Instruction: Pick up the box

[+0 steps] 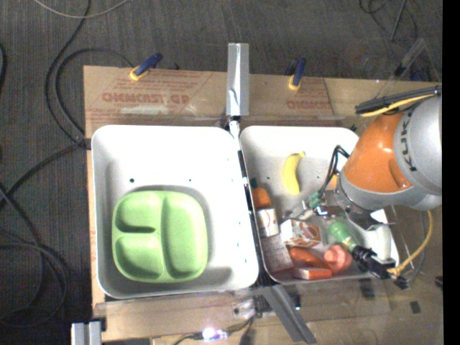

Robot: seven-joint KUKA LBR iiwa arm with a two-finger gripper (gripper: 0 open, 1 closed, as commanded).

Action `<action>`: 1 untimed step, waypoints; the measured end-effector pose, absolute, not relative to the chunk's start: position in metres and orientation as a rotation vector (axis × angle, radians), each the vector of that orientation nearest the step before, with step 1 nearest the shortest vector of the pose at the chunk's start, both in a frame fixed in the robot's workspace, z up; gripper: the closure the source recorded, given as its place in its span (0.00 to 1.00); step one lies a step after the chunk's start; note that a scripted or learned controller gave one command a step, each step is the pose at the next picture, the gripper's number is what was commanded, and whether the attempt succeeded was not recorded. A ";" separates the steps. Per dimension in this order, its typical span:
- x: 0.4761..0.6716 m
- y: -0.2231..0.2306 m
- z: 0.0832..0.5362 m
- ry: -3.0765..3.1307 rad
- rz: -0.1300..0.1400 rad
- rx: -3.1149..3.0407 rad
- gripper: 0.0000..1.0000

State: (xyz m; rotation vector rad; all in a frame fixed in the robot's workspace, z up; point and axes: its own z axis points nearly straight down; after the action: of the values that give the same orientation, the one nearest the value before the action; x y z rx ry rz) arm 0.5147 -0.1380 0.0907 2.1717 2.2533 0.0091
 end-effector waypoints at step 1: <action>0.558 -0.083 0.183 1.836 -0.006 2.551 0.00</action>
State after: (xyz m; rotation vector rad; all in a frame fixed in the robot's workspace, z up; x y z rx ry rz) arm 0.5575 -0.0831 0.1828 2.5507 1.8356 -0.0060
